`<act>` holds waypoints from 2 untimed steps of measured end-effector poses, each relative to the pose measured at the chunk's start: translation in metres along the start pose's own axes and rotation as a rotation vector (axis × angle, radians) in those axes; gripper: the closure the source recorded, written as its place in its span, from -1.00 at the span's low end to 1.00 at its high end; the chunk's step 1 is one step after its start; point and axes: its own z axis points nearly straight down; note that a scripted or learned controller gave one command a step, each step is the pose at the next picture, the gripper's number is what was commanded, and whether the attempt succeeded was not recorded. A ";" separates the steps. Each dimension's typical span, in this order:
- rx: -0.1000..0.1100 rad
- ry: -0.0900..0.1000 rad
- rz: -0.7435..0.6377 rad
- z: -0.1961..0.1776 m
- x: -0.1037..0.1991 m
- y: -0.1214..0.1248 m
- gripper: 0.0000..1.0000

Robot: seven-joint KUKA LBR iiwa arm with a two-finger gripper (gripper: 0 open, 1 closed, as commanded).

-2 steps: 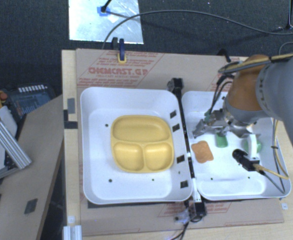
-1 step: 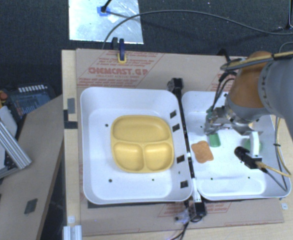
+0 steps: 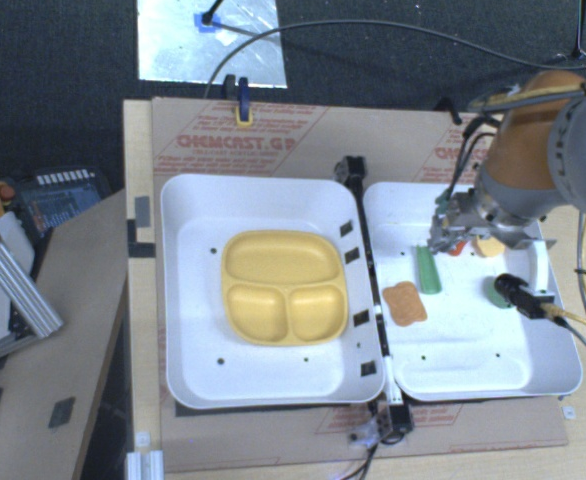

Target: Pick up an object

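Dark carpet lies behind the bench, where a cardboard sheet point(image 3: 273, 138) carries the left bin point(image 3: 188, 268) and the right bin point(image 3: 473, 363) side by side. The arm point(image 3: 558, 153) reaches in over the right bin's far half, and the gripper point(image 3: 447, 236) hangs low there, just above the top end of a green stick point(image 3: 428, 268).

This looks like the approach step: the gripper is over its target area, but nothing can be seen held. From this slanted view the wrist hides its tip, so whether it is open or closed cannot be told.

The nearest candidates are the green stick, lying lengthwise near the bin's left wall, and a small red piece point(image 3: 457, 249) just beside the gripper, possibly touching it. A tan piece point(image 3: 490, 247) lies just right of the red one, half under the wrist. A brown slice point(image 3: 405, 303) lies nearer the camera, close to the stick's lower end.

The next move calls for choosing one thing and centring on it before descending. The stick is narrow and would need the closing direction set across its width. The red and tan pieces crowd each other, so a grasp there could catch both or nudge one away.

The left bin holds a yellow tray point(image 3: 281, 286), well apart and out of the way. The divider point(image 3: 365, 258) between the bins runs near the stick.
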 end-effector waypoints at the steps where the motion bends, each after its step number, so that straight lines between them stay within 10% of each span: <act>1: 0.002 0.000 -0.004 -0.044 -0.003 0.004 1.00; 2: 0.002 0.001 -0.005 -0.079 -0.003 0.006 1.00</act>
